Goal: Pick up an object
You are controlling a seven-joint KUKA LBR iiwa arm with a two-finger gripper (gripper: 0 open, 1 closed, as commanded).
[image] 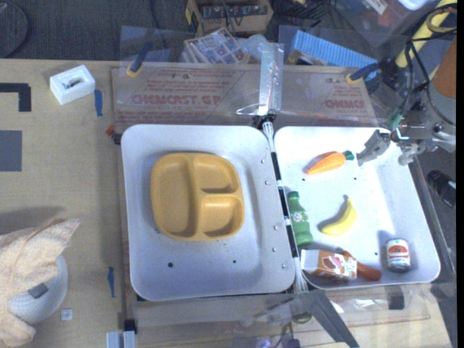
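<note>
The right bin (420, 216) holds an orange carrot (325, 162) with a green top near its back. A yellow banana (339, 219) lies in its middle. A green bottle (297, 217) rests along its left wall. A red and white bottle (338, 264) lies at the front, and a small red and white can (397, 254) stands at the front right. My gripper (370, 152) hangs over the back right of this bin, just right of the carrot's green top. Nothing shows in its grasp.
The left bin (145, 267) bears a yellow divided plate (197, 195). Clear plastic panels (188, 93) stand behind both bins. A small white box (72, 83) sits at the back left of the bench, and a beige cloth (32, 252) lies at the front left. Cables hang by the arm (428, 133).
</note>
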